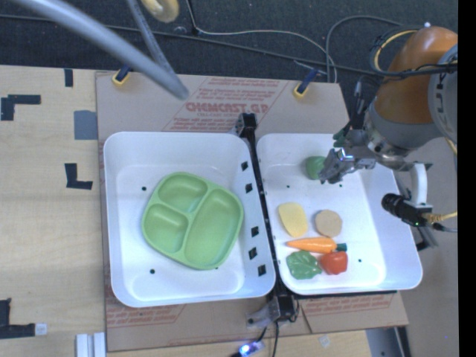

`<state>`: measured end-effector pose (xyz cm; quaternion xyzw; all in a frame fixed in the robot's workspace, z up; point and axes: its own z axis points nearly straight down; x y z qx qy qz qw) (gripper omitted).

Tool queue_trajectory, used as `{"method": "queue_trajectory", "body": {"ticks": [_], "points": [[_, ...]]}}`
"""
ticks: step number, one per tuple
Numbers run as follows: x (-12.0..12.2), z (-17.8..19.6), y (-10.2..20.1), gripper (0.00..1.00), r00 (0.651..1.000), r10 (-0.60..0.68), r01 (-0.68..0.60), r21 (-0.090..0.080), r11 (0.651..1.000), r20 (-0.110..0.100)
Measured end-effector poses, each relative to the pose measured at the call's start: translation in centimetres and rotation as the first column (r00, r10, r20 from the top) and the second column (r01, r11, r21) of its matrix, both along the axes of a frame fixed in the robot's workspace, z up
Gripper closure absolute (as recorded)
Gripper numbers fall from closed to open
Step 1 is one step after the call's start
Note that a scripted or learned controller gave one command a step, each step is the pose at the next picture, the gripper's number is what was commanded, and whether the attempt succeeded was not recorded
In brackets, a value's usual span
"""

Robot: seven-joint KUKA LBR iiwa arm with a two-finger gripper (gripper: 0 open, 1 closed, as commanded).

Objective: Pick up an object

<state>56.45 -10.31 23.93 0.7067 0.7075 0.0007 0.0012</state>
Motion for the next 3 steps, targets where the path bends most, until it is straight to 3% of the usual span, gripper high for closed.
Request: {"method": "queue_trajectory", "body": {"ticks": [2, 3], "points": [[2.3, 0.9, 11.4, 1.0, 1.0, 0.006, -0.006, 0.002, 1.0, -0.004], [2.6, -0.7, 17.4, 1.0, 1.0, 0.005, -0.005, 0.001, 1.0, -0.006]]}}
